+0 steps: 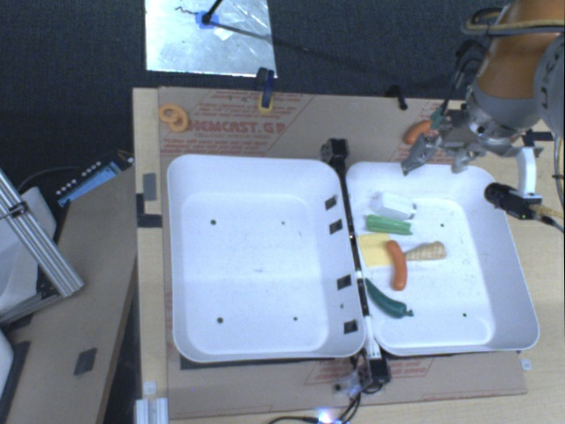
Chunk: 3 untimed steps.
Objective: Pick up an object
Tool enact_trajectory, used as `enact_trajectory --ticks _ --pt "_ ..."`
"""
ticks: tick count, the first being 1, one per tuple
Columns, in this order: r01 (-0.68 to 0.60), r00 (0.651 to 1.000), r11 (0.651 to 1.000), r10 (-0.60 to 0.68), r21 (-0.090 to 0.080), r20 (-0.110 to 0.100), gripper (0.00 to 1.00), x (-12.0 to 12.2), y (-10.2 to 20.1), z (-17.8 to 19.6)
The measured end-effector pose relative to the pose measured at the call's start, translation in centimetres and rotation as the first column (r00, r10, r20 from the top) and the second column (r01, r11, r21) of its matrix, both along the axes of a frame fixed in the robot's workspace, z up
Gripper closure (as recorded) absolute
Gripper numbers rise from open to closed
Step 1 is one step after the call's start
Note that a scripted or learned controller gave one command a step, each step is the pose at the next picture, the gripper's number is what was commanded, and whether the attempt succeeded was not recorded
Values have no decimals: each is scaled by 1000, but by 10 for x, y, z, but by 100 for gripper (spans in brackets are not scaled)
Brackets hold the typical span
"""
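The arm [521, 51] is a chunky rounded thing, orange-tan band up top with grey metal below it. Thin dark cables loop off the upper side. The hand [439, 153] looks like bare grey metal with dark tips, though it's kinda blurry. A black cylindrical bit [508, 199] sticks out lower down.

The arm [521, 51] is cut off by the right and top edges. A yellow piece [375, 252] lies partly hidden under the sausage [397, 265].
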State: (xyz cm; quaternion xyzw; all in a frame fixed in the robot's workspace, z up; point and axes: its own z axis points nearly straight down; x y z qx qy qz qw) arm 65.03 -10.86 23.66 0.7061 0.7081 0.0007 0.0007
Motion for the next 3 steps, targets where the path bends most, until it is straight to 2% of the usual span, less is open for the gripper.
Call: enact_trajectory --ticks 1,2,3 --pt "-3 1000 1000 3 0 4 100 1 0 11" --pt "-4 1000 1000 4 -2 17 100 -23 10 161" --pt "-6 1000 1000 6 -1 11 100 20 42 224"
